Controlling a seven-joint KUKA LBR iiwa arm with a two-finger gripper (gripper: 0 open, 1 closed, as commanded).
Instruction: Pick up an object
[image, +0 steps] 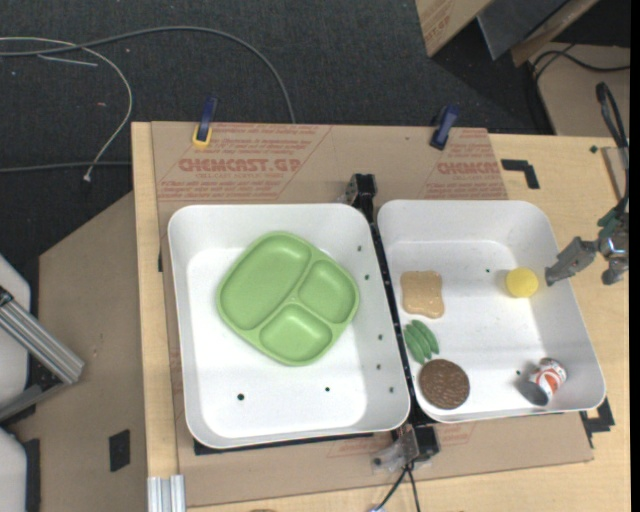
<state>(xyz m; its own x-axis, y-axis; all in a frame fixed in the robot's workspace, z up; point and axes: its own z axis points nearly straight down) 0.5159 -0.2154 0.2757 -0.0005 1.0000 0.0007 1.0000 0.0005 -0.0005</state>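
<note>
The yellow ball (521, 283) lay in the right bin (470, 222), near the jaws (560, 262), whose state could not be told. Judged light, smooth, roll-prone; grasp across its middle.

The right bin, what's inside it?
The right bin holds a tan bread slice, yellow ball, green pods, brown disc, and a red-white object.

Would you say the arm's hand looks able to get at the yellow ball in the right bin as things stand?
Probably yes. The hand sits at the right bin's edge, close beside the yellow ball, with nothing between them. The ball lies apart from the other items.
</note>
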